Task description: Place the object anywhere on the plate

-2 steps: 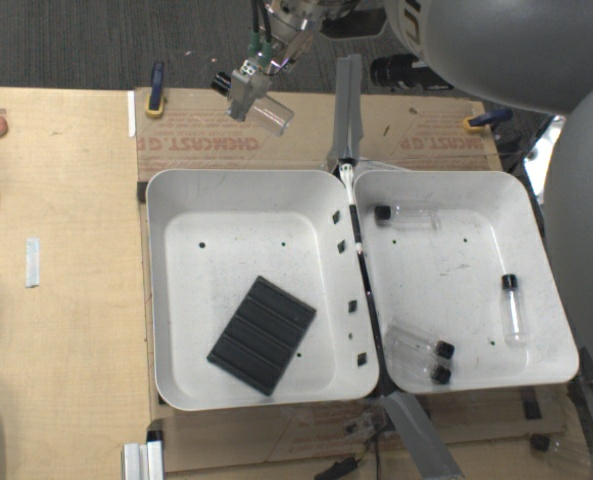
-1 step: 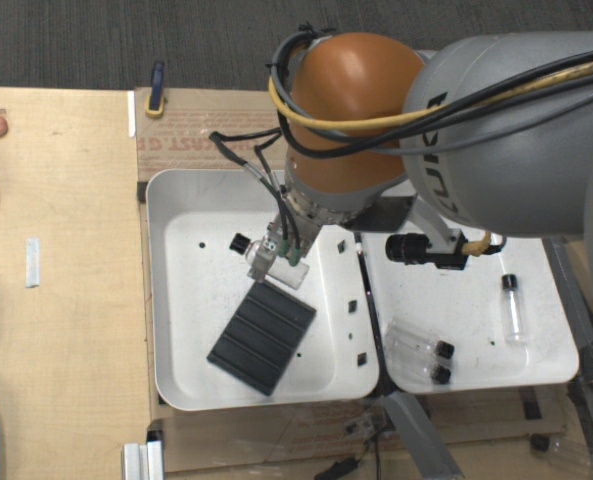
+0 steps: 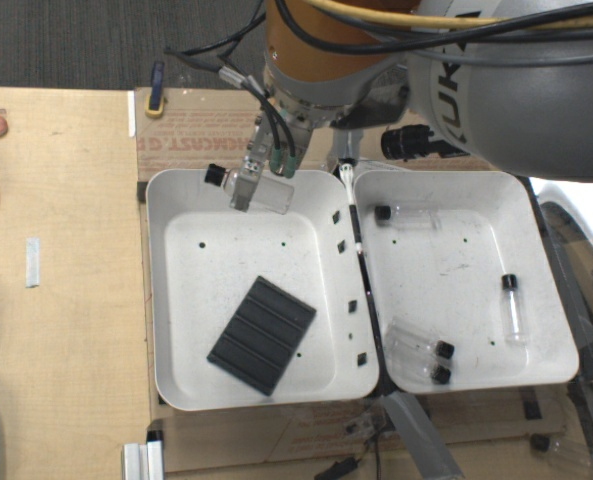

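I have the clear vial (image 3: 272,197) clamped in the tool (image 3: 248,186), over the far edge of the left bin (image 3: 156,268).

From my view the vial lies crosswise between the tool's fingers, its black cap (image 3: 214,175) pointing towards the bin's far left corner. The black ribbed plate (image 3: 263,334) lies flat and turned at an angle on the floor of the same bin, towards its near edge and well apart from the vial. The grey arm (image 3: 516,58) comes in from the far right corner of the desk (image 3: 66,268), with its cables (image 3: 238,80) looped above the tool. In the right bin (image 3: 546,258) I see three more capped vials: one (image 3: 406,214) by the far edge, one (image 3: 513,310) along the right wall and one (image 3: 416,348) near the near edge.
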Controlling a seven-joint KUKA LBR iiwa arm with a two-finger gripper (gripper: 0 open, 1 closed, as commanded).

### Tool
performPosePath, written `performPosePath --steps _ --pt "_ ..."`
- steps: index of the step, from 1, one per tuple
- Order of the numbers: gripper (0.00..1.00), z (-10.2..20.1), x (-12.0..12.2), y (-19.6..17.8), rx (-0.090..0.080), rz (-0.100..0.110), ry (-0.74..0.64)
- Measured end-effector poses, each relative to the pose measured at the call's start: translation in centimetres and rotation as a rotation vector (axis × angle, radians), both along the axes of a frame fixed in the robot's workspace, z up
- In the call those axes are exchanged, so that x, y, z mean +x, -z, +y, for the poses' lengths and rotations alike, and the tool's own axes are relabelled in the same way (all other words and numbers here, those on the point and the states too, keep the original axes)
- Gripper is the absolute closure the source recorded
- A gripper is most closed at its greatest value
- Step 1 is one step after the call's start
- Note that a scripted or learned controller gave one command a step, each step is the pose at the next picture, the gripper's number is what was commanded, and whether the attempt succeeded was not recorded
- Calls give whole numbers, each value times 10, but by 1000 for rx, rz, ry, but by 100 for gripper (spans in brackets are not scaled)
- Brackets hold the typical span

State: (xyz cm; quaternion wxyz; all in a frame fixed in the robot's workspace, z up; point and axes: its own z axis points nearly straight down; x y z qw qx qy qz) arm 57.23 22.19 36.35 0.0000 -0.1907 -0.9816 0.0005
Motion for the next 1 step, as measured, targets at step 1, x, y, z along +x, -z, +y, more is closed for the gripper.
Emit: performPosePath --steps 1 --pt "100 5 75 53 1 -2 -163"
